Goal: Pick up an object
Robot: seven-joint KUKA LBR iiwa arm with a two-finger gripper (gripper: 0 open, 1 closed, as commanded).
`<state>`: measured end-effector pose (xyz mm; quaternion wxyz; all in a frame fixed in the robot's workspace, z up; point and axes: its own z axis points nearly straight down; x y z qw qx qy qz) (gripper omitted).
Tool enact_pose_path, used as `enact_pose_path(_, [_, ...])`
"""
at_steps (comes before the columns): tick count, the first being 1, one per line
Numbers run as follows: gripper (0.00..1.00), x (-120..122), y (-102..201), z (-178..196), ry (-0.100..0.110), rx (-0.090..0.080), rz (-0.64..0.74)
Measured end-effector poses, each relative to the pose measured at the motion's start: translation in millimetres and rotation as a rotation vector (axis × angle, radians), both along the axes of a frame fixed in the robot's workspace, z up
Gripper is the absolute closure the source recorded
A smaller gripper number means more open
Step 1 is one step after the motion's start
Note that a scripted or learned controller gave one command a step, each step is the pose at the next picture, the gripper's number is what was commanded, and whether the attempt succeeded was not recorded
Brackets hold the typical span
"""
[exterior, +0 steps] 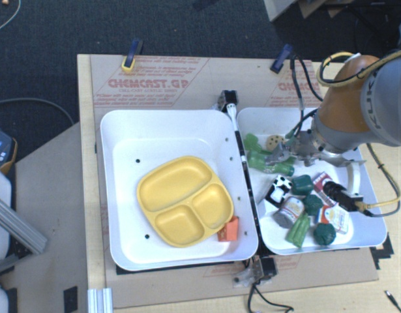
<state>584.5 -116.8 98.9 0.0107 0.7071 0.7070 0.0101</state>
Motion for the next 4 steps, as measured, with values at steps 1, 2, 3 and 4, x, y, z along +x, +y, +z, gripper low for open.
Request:
enact_pose_path(1, [1.00, -4, 0, 6, -0.001, -0.003, 0.001])
enact_pose_path(2, [1.00, 4, 4, 54, 0.021, -0.001, 0.002])
enact_pose_path(3, [1.00, 12, 6, 116, 0.021, -0.001, 0.002])
enact_pose_path(4, [1.00, 13, 6, 127, 0.025, -0.001, 0.001])
